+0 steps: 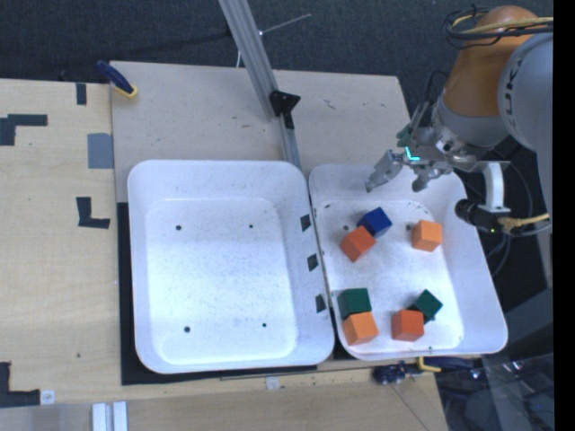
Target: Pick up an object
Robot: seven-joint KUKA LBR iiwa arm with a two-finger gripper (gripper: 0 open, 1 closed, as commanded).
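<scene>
arm [503,70] cut off at right edge, dark clamp [400,373] below right bin [476,330] indistinct

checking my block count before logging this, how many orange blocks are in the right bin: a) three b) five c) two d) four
d) four: in the right bin one orange block touches the blue block, one sits alone near the far right, one is against a green block, and one is beside the other green block.
</scene>
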